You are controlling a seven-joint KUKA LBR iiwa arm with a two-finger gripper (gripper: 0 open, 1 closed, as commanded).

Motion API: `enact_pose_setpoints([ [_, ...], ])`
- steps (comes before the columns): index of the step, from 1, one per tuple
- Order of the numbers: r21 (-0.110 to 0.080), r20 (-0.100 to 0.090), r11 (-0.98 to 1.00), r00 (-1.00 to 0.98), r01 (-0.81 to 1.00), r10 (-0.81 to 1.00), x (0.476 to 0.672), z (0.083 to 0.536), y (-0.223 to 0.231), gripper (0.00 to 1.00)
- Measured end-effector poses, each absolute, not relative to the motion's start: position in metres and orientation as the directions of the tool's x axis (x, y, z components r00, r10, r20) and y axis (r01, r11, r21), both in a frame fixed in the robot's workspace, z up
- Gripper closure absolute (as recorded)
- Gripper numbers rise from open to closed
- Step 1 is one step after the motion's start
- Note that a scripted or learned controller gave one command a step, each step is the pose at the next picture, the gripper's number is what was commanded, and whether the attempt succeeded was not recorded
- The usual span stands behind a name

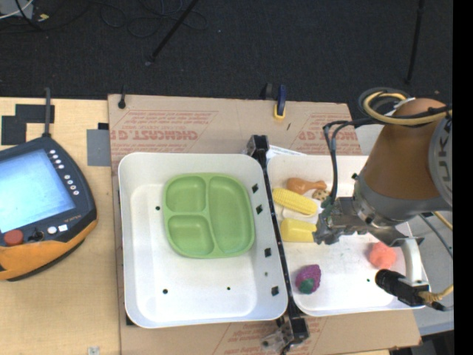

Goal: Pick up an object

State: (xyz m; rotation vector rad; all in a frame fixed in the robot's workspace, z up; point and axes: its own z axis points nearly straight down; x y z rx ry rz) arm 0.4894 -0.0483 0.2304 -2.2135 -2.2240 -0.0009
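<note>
The gripper (325,230) hung low in the right bin (347,302), just beside the yellow block (297,231), presumably lined up for a pick. Its opening could not be judged.

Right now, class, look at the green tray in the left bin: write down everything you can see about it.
The green tray is a light green, smooth, plastic-looking plate with rounded corners and a raised rim. Ridges split it into three compartments: one at the upper left, one at the lower left and one long one down the right side. All three hold nothing. It lies flat, right side up, slightly turned, on the floor of the left bin, toward its upper right. Only the bin floor touches it.
</note>
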Motion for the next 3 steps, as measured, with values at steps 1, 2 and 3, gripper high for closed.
enact_pose_setpoints([
  [1,-0.005,0.003,0.005,-0.005,1.000,1.000,0.486,0.230,0.012,1.00],
  [2,-0.004,0.001,0.001,-0.001,1.000,1.000,0.480,0.236,0.025,1.00],
  [3,-0.007,0.000,0.000,0.000,1.000,1.000,0.484,0.229,0.023,1.00],
])
